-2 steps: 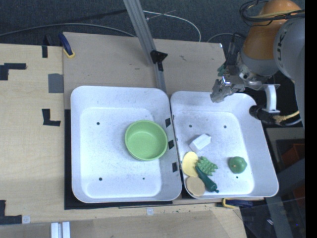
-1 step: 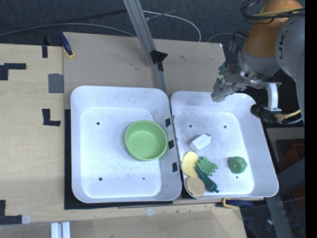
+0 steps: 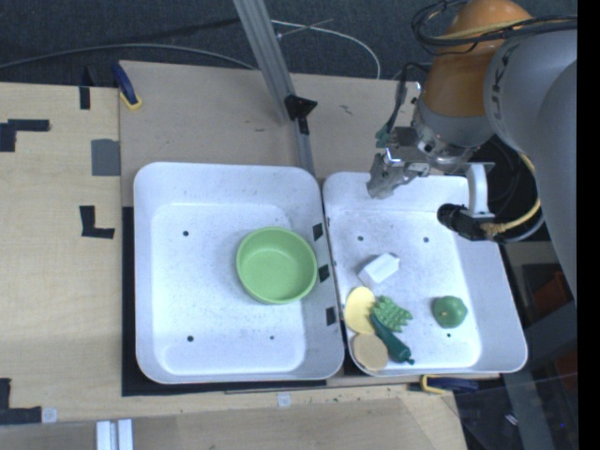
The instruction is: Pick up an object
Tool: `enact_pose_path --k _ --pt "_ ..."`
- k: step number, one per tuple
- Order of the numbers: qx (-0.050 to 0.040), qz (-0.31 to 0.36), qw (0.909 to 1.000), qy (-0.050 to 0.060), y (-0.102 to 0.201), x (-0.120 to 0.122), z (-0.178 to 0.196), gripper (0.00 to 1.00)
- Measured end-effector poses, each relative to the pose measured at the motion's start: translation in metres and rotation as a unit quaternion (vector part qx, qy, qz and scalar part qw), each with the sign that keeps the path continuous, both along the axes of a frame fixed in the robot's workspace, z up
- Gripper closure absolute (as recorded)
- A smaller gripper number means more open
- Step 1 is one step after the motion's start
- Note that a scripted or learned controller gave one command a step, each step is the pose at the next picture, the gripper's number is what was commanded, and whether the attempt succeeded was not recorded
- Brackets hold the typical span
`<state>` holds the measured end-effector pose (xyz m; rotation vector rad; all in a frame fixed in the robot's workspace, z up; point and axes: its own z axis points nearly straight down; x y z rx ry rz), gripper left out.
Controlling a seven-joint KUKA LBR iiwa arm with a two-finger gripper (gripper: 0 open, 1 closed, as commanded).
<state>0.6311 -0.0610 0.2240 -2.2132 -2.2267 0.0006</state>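
Observation:
My gripper (image 3: 382,187) hangs over the far left corner of the right bin (image 3: 487,279), above the bin floor, with nothing visible between its fingers. Below it in that bin lie a white block (image 3: 379,269), a yellow piece (image 3: 359,309), a green leafy toy (image 3: 391,324), a tan round piece (image 3: 370,351) and a small green ball (image 3: 449,310). A green bowl (image 3: 276,264) sits upright in the middle of the left bin (image 3: 169,279).
A slanted metal pole (image 3: 272,64) crosses above the bench and ends at a black clamp (image 3: 300,108) behind the bins. Black cables (image 3: 487,221) loop beside the right bin's far right side. Blue tape (image 3: 125,83) marks the bench's far left.

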Motion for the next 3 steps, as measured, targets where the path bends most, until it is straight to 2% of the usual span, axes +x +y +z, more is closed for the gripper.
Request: enact_pose_path --k 2,3 --pt "0.0 0.0 1.0 0.0 0.092 0.004 0.005 1.0" --pt "0.0001 0.001 1.0 0.0 0.153 0.002 -0.003 1.0"
